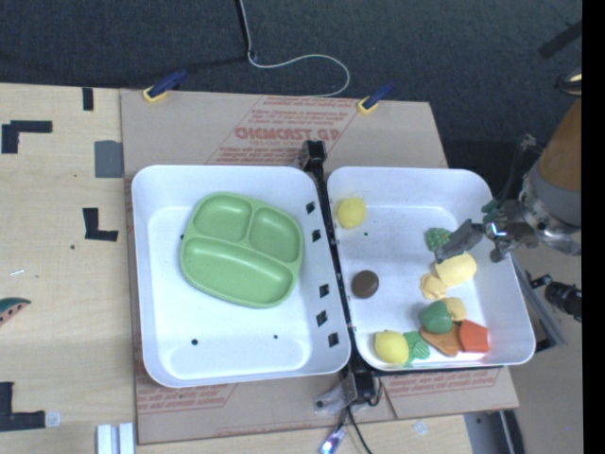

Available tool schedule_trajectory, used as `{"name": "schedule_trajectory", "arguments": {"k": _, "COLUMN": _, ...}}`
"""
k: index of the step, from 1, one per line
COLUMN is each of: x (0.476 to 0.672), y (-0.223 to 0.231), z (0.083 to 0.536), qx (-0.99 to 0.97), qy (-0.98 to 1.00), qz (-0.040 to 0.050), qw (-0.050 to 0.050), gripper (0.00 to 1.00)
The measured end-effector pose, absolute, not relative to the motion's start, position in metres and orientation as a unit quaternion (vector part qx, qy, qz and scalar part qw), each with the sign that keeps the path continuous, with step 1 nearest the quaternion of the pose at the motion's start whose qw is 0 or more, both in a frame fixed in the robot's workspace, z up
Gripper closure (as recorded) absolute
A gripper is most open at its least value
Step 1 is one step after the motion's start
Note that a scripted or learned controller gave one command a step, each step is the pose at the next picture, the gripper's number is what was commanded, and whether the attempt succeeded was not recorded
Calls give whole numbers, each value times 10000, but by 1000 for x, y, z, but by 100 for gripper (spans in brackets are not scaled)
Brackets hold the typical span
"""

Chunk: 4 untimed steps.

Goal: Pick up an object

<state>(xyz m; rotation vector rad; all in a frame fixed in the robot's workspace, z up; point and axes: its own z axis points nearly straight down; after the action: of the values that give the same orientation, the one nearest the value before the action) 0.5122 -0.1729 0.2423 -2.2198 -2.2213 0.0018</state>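
Objects for picking lie in the right bin (397,180), most of them gathered at its right side and near corner. Whether the pincer (465,238) is open or closed cannot be told; it hangs low over the right edge of that bin, just beside a small green piece (437,238) and just above a pale yellow piece (456,270). Nothing is visibly held by it. Below those sit a green rounded piece (436,317), an orange-red block (474,337) and a yellow lemon-like piece (391,347), close together. A brown round piece (365,283) lies apart toward the bin's left, and a yellow ball (351,212) lies near the divider. The left bin (161,192) holds a green sectioned plate (242,248). Both bins rest on a cardboard sheet (189,126) on the tabletop (57,197).
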Motion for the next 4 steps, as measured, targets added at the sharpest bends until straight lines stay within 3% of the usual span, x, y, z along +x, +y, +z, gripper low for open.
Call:
{"name": "schedule_trajectory", "arguments": {"k": 1, "x": 484, "y": -137, "z": 339, "qx": -7054, "qy": -7088, "qz": -26, "qw": -31, "gripper": 0}}
{"name": "schedule_trajectory", "arguments": {"k": 2, "x": 484, "y": -93, "z": 520, "qx": -7051, "qy": -7091, "qz": -60, "qw": -78, "gripper": 0}}
{"name": "schedule_trajectory", "arguments": {"k": 3, "x": 484, "y": -95, "z": 520, "qx": -7070, "qy": -7072, "qz": 7, "qw": -8, "gripper": 100}}
{"name": "schedule_trajectory", "arguments": {"k": 4, "x": 483, "y": -28, "z": 435, "qx": -7046, "qy": -7096, "qz": 32, "qw": 42, "gripper": 100}}
